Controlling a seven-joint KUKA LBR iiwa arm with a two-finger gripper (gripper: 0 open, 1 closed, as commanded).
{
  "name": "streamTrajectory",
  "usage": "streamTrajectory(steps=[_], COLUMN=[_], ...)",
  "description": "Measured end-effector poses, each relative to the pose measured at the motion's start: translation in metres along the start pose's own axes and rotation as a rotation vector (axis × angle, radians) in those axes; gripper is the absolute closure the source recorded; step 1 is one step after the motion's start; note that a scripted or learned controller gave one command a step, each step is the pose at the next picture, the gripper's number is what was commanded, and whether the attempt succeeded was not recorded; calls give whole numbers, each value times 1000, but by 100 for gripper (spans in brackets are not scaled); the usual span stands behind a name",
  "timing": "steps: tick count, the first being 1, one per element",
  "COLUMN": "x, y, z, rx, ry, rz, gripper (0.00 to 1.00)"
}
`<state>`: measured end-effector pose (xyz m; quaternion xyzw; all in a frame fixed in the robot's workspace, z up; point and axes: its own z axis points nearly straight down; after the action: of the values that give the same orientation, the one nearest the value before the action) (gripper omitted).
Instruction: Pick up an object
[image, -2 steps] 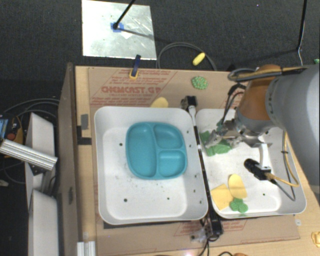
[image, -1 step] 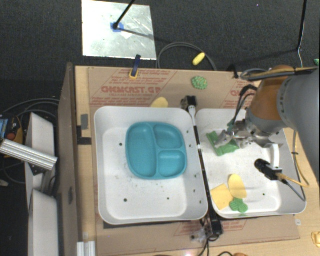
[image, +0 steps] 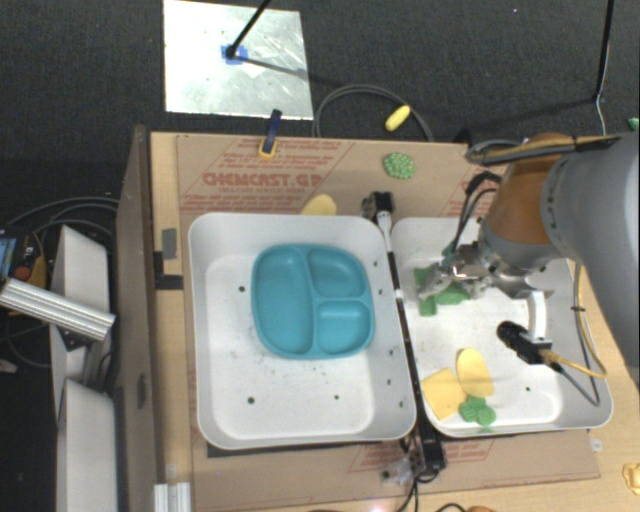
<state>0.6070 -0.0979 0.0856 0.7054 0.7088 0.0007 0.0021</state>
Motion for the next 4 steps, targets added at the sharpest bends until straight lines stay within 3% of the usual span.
streamTrajectory(steps=[1, 2, 3, 4], x=[0, 0, -6, -23], y=[4, 3, -3, 8], z=[-15, -14, -23, 2], rx=[-11, -9, 2, 1], ry=[2, 2, 2, 1], rz=[-1, -1, 4, 5], gripper=[100, 0, 0, 0])
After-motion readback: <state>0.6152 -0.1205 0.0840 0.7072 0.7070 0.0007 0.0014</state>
